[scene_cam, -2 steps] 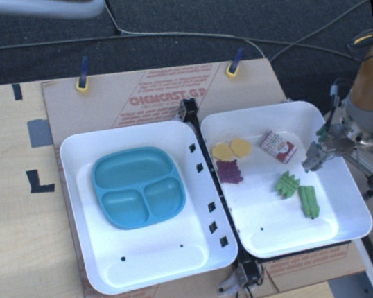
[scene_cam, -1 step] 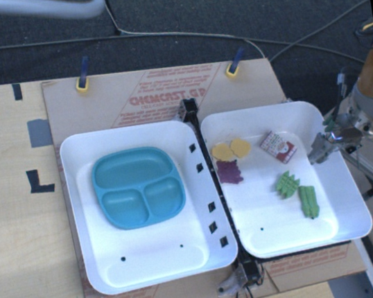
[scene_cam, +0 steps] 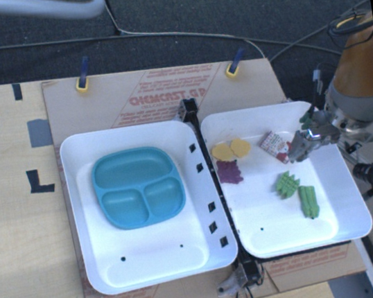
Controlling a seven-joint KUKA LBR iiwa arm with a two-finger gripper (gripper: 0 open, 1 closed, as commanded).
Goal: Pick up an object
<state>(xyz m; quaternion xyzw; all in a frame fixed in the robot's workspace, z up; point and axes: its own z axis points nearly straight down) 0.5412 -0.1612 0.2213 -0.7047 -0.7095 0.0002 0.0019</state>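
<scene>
At the right side of the right bin (scene_cam: 339, 226), the gripper (scene_cam: 298, 150) hangs low over the white floor, just beside a small red-and-white packet (scene_cam: 274, 143); whether it is released or clenched cannot be told from this slant, and nothing is seen clasped in it. Below the gripper lie a leafy green piece (scene_cam: 287, 184) and, near it, a long green vegetable (scene_cam: 309, 201). Further left in the same bin sit two yellow rounds (scene_cam: 231, 149) touching each other, with a purple bunch (scene_cam: 229, 171) just beneath them. The grey arm (scene_cam: 359, 86) reaches in from the right. The left bin (scene_cam: 149, 266) holds a blue divided plate (scene_cam: 138, 187).
</scene>
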